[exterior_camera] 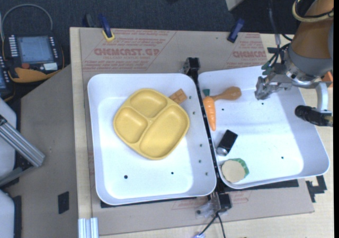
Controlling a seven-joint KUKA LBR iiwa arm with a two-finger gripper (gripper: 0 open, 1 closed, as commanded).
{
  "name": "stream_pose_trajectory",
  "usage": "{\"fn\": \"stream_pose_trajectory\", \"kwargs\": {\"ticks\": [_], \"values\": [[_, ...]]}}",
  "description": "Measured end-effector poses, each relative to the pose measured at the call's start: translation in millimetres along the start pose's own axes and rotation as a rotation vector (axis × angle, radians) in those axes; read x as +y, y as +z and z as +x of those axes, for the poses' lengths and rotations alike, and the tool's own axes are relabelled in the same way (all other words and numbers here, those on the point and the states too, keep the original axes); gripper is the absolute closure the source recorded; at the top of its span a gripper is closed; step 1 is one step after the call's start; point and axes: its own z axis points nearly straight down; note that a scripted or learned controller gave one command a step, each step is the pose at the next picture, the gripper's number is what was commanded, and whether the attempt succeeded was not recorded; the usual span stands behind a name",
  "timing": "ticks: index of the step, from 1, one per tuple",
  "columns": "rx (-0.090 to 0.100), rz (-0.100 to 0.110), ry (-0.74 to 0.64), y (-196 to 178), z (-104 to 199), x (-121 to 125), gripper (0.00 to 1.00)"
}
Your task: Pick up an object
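Hovering over the right bin (312, 152) w/ nothing visibly held, the fingers (262, 93) (spread can't be told) sit just right of the wooden spoon (226, 94), so a straight drop prob. meets bare bin floor.

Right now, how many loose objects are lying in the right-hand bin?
4: a wooden spoon near the back, an orange carrot along the left wall, a black block below it, and a round disc at the front-left corner.

The yellow tray (151, 123) hides most of a wooden block (178, 95).
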Motion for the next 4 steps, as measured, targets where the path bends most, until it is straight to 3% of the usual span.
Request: {"fn": "stream_pose_trajectory", "kwargs": {"ticks": [1, 2, 3, 4], "values": [[0.000, -0.001, 0.001, -53.4, -0.3, -8.3, 1.00], [0.001, 0.003, 0.000, -66.6, -0.4, -7.5, 1.00], [0.005, 0.010, -0.005, -50.0, 52.6, 1.5, 1.00], [0.003, 0.004, -0.004, -55.4, 99.9, 11.9, 1.00]]}}
